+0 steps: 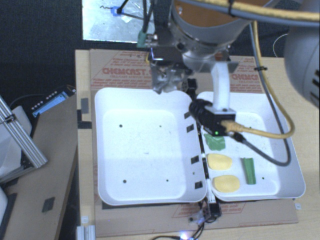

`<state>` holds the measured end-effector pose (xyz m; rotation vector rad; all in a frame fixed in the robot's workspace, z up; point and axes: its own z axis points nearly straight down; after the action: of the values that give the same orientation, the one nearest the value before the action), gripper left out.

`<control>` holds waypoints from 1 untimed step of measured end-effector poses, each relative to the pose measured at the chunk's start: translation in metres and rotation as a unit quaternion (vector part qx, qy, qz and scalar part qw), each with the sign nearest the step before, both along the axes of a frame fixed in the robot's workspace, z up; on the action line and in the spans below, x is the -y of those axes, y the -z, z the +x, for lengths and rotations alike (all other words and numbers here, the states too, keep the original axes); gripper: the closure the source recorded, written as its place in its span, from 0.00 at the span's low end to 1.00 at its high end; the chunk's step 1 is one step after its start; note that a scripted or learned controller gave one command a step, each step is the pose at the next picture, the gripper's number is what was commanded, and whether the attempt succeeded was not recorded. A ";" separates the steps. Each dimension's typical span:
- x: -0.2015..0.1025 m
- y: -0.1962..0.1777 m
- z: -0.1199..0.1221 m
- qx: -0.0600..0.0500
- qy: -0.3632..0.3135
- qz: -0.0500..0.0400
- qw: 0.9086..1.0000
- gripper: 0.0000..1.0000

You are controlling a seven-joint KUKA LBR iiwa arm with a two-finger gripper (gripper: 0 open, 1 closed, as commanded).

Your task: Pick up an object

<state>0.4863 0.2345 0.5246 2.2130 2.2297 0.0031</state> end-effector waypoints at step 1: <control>0.000 -0.009 0.000 0.000 0.000 0.000 1.000 1.00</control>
<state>0.4863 0.2344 0.5331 2.2131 2.2292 0.0038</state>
